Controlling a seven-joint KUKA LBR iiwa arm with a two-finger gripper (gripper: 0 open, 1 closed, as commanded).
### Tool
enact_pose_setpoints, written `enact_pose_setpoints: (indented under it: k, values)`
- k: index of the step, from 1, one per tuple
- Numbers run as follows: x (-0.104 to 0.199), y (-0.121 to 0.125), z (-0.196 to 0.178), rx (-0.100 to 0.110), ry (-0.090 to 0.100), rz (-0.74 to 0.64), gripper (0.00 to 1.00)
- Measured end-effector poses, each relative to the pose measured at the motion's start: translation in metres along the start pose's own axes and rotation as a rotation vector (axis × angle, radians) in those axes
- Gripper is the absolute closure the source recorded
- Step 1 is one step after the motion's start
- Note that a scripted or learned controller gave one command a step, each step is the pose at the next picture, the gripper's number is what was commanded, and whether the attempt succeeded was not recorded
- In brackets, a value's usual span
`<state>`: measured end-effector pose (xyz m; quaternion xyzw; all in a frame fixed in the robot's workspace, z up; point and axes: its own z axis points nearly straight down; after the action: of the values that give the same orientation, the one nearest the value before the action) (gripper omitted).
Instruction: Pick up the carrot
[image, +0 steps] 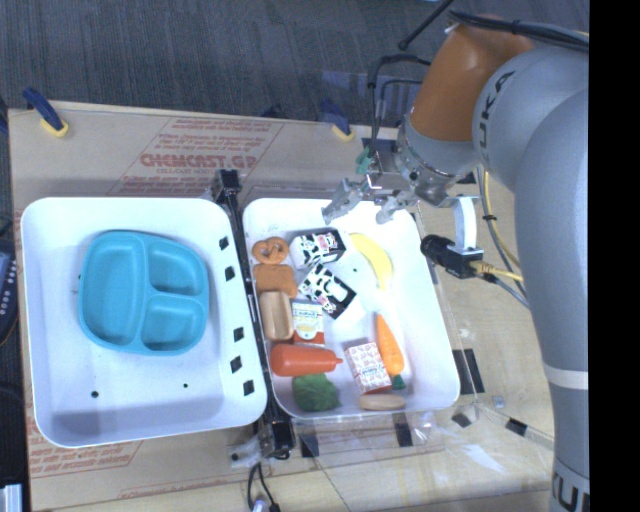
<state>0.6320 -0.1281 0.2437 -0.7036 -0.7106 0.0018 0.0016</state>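
I see the claw (362, 205) spread open and holding nothing, over the far rim of the right bin (432, 330). The carrot (389, 346) lies well apart from it near that bin's right wall, beside a small red carton (367, 365).

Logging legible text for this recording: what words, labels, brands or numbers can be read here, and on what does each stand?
"CHEMCAST GP", red print, on the brown protective sheet under the bins.
"KU", part of a brand name, on the grey arm.
Smaller red lines on the sheet: too blurred to read.
Print on the small red-and-white carton and the yellow-labelled pack in the right bin: too small to read.
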Motion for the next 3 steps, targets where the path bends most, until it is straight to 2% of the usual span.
enact_pose_setpoints:
  k: [1,2,3]
  values:
    - [-0.034,-0.055,0.061,0.001,0.0,-0.259,0.0]
    - [-0.076,-0.13,0.126,0.007,0.001,-0.234,0.0]
    - [-0.065,-0.155,0.154,-0.001,0.001,-0.182,0.0]
